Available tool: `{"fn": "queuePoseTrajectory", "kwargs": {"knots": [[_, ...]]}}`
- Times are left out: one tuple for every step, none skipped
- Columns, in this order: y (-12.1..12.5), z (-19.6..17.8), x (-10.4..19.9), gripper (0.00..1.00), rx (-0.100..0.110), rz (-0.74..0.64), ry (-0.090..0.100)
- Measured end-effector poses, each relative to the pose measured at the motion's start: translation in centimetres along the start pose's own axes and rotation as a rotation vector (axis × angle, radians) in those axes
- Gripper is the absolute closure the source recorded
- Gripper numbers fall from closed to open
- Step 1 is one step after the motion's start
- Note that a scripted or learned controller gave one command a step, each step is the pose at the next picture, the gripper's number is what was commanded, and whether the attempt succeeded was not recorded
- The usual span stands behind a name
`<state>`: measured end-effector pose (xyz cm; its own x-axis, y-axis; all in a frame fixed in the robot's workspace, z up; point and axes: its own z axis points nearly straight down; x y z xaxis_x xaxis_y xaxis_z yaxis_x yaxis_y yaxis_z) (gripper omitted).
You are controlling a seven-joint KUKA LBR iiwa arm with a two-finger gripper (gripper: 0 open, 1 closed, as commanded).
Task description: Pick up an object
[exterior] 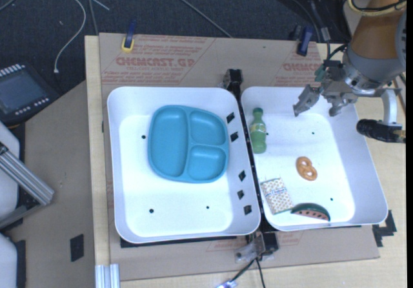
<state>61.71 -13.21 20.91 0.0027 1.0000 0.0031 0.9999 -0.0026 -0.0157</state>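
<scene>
The arm runs off the right edge (only its wrist end is seen). The watermelon slice lies at the right bin's near rim, its lower edge hidden.

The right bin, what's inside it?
The right bin holds a green bottle by its left wall, a pretzel, a patterned packet and a watermelon slice. The gripper hangs over its upper part, hiding some floor there.

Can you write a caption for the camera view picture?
End effector open above the right bin, near green bottle.
</scene>
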Motion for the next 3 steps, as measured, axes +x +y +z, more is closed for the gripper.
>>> {"fn": "queuePoseTrajectory", "kwargs": {"knots": [[0.3, -0.9, 0.0, 0.00, -0.015, -0.003, -0.002], [1.2, 3.7, 0.2, 0.00, -0.012, -0.005, -0.002], [1.0, 8.1, -0.1, 0.00, -0.011, -0.002, -0.002]]}}
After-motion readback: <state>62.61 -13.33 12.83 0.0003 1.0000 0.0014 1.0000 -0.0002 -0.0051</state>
